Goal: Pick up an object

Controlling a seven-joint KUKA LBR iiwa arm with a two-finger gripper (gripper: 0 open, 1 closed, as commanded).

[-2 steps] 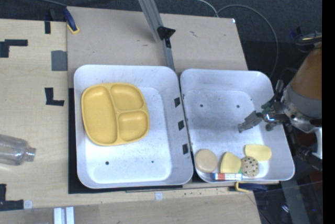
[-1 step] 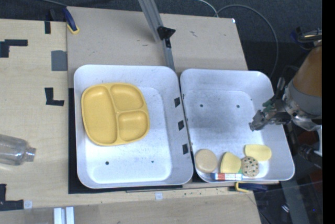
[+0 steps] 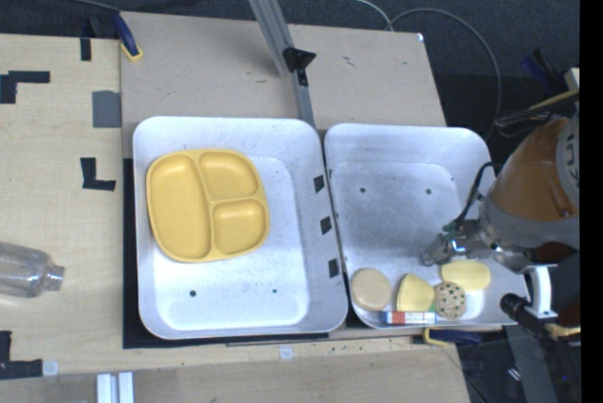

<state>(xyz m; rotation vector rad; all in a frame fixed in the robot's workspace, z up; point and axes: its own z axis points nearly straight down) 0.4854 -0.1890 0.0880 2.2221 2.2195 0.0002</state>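
Hovering just above the pale yellow piece (image 3: 465, 275) at the near-right corner of the right bin (image 3: 405, 147), the gripper (image 3: 445, 248) leaves its jaw state impossible to tell. Smooth, rounded plastic food shapes crowd that piece, including a speckled cookie (image 3: 451, 300) and a beige bun (image 3: 370, 289), so a descent could clip neighbours or slip off curved surfaces.

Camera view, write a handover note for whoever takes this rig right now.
Hand: low in the right bin, near its right wall; whether open or shut can't be told, and nothing visibly held.
Things: four small food pieces along the right bin's near edge, tan round, yellow wedge, speckled cookie, pale yellow piece.
Left bin: yellow divided plate.
Done: nothing lifted.
Left: grasp and raise one piece.
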